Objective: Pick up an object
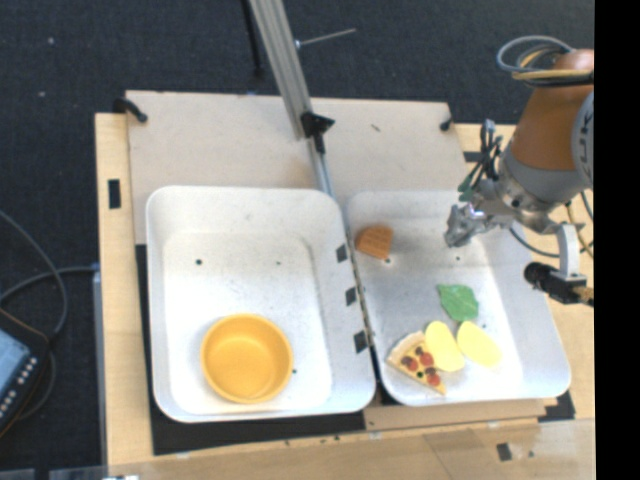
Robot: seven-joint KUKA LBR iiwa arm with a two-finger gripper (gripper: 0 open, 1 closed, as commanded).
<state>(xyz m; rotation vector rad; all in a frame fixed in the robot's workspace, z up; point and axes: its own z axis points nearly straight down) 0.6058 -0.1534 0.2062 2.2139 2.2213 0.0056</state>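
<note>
A yellow bowl [247,357] sits upright at about seven o'clock in the left bin. In the right bin, a small brown rounded piece [375,241] lies at ten o'clock; a green leaf-like piece [459,300], two yellow ovals [461,346] and a pizza slice [415,361] cluster close together around five o'clock.

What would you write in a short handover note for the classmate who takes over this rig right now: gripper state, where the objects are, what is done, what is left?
Gripper: over the upper part of the right bin, nothing seen between its fingers; open or shut cannot be told.
Right bin: brown piece near its upper left corner; green piece in the middle; two yellow pieces and a pizza slice at its lower part.
Left bin: yellow bowl at its lower part.
Done: nothing picked yet.
Left: grasp and lift one object.
</note>
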